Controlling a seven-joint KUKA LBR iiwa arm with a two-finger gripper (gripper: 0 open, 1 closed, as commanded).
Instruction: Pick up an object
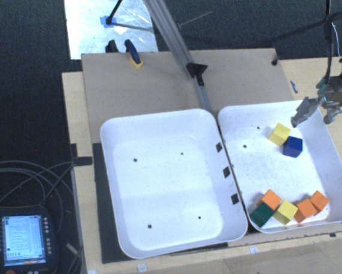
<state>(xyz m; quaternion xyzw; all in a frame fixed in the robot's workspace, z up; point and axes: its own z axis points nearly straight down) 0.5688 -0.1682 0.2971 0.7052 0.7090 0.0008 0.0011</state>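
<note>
A pale wooden counter (78, 112) stands on dark carpet and carries two shallow white plastic bins side by side. The left bin (163, 182) is smooth with rounded corners. In the right bin (336, 165) lie small matte cubes: a yellow cube (279, 134) touching a blue cube (292, 146) near the far end, and orange, green and yellow ones clustered at the near edge. The claw (314, 113) hangs spread above the bin's far right rim, pinching nothing.
</note>
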